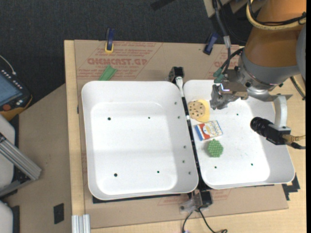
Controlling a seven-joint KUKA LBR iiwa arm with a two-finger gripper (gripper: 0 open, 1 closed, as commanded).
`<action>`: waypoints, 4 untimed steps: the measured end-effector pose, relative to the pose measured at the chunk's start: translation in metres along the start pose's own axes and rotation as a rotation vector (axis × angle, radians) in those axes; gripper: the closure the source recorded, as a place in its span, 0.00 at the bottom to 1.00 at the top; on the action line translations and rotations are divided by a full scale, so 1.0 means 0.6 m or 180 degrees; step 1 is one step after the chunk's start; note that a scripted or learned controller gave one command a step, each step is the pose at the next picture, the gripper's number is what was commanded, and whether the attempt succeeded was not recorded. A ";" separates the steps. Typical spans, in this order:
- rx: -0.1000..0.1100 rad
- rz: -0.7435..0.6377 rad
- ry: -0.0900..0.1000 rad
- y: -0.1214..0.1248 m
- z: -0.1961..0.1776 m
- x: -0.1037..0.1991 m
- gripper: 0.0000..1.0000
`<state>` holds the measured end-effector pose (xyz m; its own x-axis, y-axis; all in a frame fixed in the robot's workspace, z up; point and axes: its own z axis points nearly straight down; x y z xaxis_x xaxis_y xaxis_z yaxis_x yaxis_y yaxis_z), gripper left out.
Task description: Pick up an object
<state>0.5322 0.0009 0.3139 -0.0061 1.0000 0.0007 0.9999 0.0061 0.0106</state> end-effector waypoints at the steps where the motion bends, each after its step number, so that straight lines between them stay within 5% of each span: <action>1: 0.0015 -0.0009 0.0008 -0.032 -0.068 0.108 1.00; 2: 0.0064 0.0029 -0.0005 -0.092 0.052 0.077 1.00; 3: 0.0073 0.0041 -0.0009 -0.095 0.225 -0.001 1.00; 4: 0.0023 0.0036 -0.0014 -0.049 0.215 -0.105 1.00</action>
